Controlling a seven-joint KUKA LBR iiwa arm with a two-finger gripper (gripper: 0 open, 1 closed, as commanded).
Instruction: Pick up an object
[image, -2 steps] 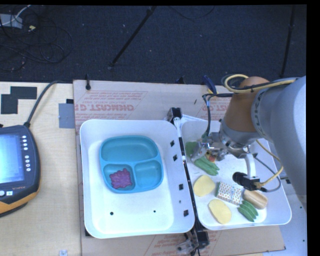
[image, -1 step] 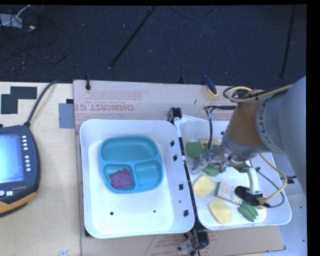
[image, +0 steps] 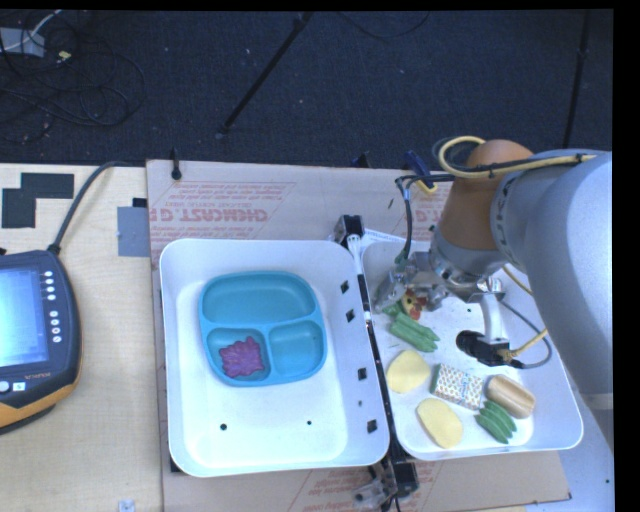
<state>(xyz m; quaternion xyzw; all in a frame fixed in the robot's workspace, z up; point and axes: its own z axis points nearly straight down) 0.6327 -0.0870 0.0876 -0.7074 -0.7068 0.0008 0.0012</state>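
Gripper (image: 412, 296) low in right white bin (image: 560, 435), far-left corner. Ridged green plastic pod (image: 413, 332) just near-side of it, long axis slanting near-right. Jaws state: cannot tell, wrist blocks view.

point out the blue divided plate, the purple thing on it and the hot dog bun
blue divided plate (image: 263, 297): camera view, bare floor of its large upper compartment
purple thing (image: 241, 357): camera view, middle of the lump, in the plate's lower-left compartment
hot dog bun (image: 511, 396): camera view, top of the bun, right bin
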